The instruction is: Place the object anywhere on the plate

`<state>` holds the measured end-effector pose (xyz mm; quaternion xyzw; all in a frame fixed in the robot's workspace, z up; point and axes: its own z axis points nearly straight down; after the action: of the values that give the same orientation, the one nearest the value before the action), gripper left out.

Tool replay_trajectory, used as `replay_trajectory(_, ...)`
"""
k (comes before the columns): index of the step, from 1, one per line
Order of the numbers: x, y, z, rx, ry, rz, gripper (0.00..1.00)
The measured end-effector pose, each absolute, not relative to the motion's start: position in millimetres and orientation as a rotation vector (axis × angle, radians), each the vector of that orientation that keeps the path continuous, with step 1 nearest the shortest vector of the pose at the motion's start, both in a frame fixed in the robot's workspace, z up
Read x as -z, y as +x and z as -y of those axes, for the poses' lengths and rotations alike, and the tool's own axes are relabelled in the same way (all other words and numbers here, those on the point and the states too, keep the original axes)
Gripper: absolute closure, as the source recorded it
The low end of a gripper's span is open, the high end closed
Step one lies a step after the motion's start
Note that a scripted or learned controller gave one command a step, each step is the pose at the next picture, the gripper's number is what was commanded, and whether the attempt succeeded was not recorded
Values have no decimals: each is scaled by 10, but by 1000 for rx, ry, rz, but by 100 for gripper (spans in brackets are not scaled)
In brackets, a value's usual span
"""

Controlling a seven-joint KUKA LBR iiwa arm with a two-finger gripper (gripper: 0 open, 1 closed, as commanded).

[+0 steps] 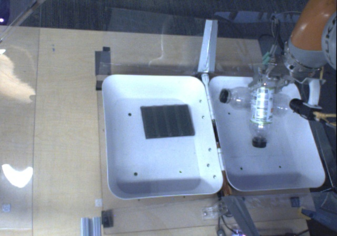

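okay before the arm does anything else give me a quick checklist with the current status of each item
1. Bottle location: in the right bin, hanging upright under the hand, cap down. Ok.
2. Grip on the bottle: the contact is hidden by glare and clear plastic. Cannot tell.
3. Second clear bottle lying close behind the first: may get bumped. Not ok.
4. Dark plate in the left bin: flat, nothing on it. Ok.
5. Divider between the bins: the path to the plate crosses it; clearance unclear. Cannot tell.
6. Bottle on the plate: not yet. Not ok.
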<state>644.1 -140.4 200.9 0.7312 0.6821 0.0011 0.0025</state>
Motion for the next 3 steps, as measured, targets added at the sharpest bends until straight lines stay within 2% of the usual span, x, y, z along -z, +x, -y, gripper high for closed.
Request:
replay_trajectory(1, -3069, 6393, 750, -9, 1891, -2498, 100)
replay_trajectory(2, -4243, 6698, 646, -8, 1584, -2700, 100)
replay_trajectory(3, -3465, 6694, -466, -6, 1340, -2835, 100)
